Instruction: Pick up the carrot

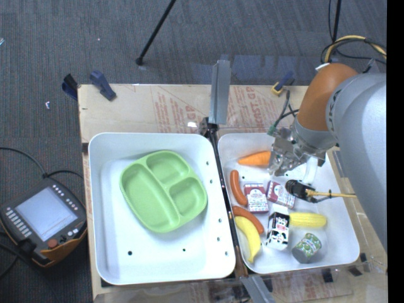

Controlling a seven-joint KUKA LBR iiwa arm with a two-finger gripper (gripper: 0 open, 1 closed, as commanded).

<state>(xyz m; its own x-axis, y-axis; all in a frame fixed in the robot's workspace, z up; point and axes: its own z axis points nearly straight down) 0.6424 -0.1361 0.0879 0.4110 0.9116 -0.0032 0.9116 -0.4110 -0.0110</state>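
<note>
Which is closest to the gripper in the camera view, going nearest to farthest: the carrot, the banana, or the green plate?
From the gripper:
1. Carrot, just to its left in the right bin.
2. Banana, toward the right bin's near left corner.
3. Green plate, across in the left bin.

Right bin (pixel 351 229) — crowded. Bare floor along the far wall left of the carrot (pixel 255 158), and along the right wall past the corn cob (pixel 307 219). The gripper (pixel 282 164) stands just beside the carrot's right end, closing that side. Hot dog (pixel 236 187), two small cartons (pixel 267 196), banana (pixel 249 235), cow-print carton (pixel 277 230) and green can (pixel 306 247) fill the middle and near end.

Left bin (pixel 104 232) — green divided plate (pixel 163 190) at centre; open floor around it.
</note>
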